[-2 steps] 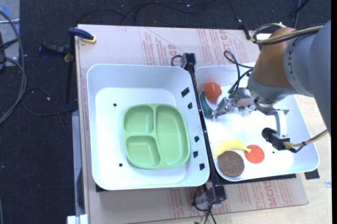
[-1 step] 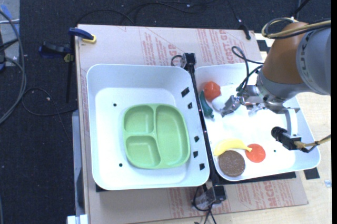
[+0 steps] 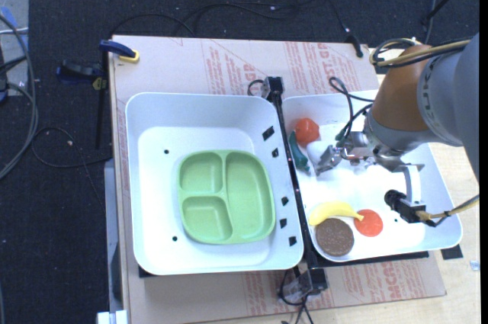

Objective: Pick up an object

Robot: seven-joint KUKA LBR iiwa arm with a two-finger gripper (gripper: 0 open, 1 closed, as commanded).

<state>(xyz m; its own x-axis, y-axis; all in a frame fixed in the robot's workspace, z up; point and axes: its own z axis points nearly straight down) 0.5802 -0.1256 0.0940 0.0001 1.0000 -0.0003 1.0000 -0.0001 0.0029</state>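
Dark floor strewn with cables surrounds the desk, where the left bin holds a green divided tray and the right bin the smaller things. From the right the grey arm lowers its tool beside a teal item and orange ball; whether it grips anything, I cannot tell. Nearer lie a yellow banana, brown disc and red-orange round piece.

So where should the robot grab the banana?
Probably across the middle of the banana, coming straight down. It lies flat and curved, and its narrow middle would fit the gripper. Its lower side touches the brown disc, so a sideways approach looks crowded.
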